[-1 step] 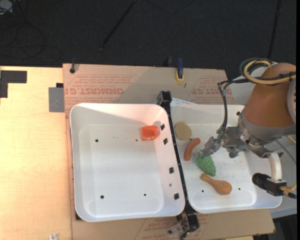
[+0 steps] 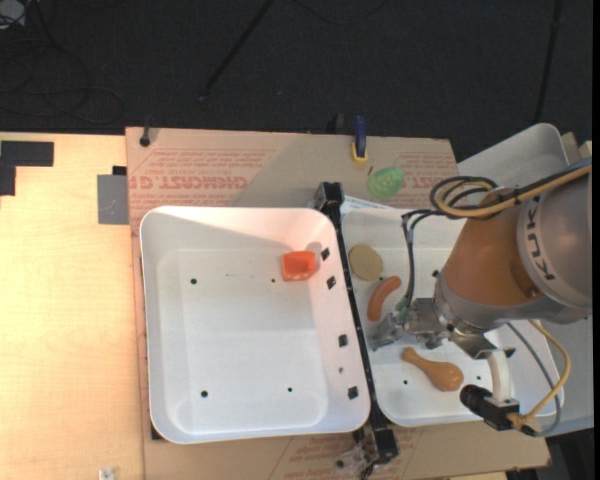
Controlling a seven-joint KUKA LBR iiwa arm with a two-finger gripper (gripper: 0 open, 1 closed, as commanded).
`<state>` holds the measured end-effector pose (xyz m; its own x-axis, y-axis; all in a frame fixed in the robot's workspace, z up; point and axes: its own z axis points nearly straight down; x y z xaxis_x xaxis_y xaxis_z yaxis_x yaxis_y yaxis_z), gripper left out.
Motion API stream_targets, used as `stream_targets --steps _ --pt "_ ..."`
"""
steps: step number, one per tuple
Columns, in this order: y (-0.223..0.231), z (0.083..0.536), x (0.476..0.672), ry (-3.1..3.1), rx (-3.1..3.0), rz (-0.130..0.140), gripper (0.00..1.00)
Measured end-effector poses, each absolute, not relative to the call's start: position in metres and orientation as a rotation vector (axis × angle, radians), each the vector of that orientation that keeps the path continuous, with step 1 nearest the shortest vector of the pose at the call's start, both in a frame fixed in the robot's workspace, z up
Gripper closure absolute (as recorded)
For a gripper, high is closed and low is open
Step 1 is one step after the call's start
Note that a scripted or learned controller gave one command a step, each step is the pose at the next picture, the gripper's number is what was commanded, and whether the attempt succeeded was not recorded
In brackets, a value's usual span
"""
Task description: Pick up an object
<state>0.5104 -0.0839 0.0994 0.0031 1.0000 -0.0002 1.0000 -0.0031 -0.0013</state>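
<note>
One gripper point(image 2: 392, 330) hangs low in the right bin point(image 2: 420, 408), centre-right of frame; whether it is apart or together, I cannot tell. Sausage point(image 2: 384, 297) and drumstick point(image 2: 433, 369) lie near it; orange block point(image 2: 299, 265) sits in the left bin point(image 2: 230, 368)

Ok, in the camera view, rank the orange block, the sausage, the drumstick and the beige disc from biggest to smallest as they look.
1. Drumstick, the longest.
2. Sausage, a little shorter.
3. Beige disc and orange block: these look about alike, so I won't rank them.
</note>
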Motion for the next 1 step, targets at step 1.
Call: stream_targets --steps 1 --pt "-0.0847 0.1071 0.5089 -2.207 -2.227 0.006 1.00"
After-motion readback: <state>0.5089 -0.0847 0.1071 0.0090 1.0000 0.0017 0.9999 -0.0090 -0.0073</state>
